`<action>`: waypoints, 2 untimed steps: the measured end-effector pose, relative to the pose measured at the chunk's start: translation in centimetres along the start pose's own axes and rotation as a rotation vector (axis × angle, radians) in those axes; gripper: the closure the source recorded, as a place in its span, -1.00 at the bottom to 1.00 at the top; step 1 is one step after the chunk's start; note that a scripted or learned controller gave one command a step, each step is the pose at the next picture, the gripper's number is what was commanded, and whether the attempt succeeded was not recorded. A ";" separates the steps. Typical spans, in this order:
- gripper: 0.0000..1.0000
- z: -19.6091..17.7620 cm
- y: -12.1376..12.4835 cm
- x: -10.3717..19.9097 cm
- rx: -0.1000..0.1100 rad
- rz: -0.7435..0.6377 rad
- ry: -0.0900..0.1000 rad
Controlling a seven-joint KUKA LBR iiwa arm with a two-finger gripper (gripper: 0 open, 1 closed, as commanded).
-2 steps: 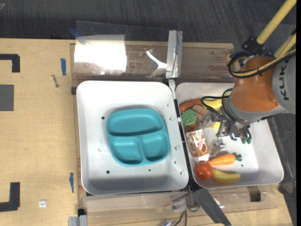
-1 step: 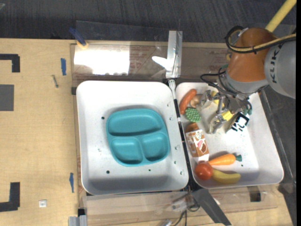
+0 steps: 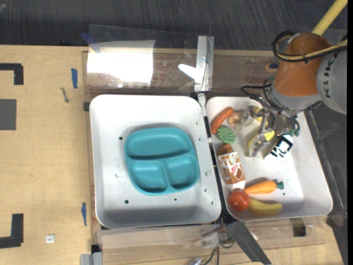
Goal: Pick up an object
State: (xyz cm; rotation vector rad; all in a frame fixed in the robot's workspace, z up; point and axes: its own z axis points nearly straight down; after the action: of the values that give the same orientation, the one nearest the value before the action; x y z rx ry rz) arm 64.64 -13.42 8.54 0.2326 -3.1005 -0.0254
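Observation:
My gripper (image 3: 262, 138) hangs low over the upper middle of the right bin (image 3: 309, 175), below the orange wrist band (image 3: 298, 65). A small yellow piece (image 3: 267, 136) shows right at the gripper; whether it is held is unclear. To its left lie an orange sausage (image 3: 222, 116), a beige item (image 3: 237, 117) and a green knobbly piece (image 3: 225, 134). A black and white item (image 3: 282, 147) sits just right of the gripper. Along the bin's front lie a carrot (image 3: 261, 187), a banana (image 3: 265, 206) and a red tomato (image 3: 239, 200).
A small printed carton (image 3: 232, 168) and a brown piece (image 3: 225, 148) lie by the right bin's left wall. The left bin (image 3: 105, 148) holds a teal divided plate (image 3: 161, 159). A clear sheet and a metal bracket (image 3: 203, 65) stand behind the bins.

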 end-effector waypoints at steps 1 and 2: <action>1.00 -1.4 -0.2 -0.7 0.013 0.004 -0.034; 1.00 -0.5 0.2 -1.7 0.013 0.242 -0.011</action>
State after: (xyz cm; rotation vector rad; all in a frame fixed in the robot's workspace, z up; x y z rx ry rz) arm 66.33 -12.95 8.97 -0.1438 -3.1156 -0.0004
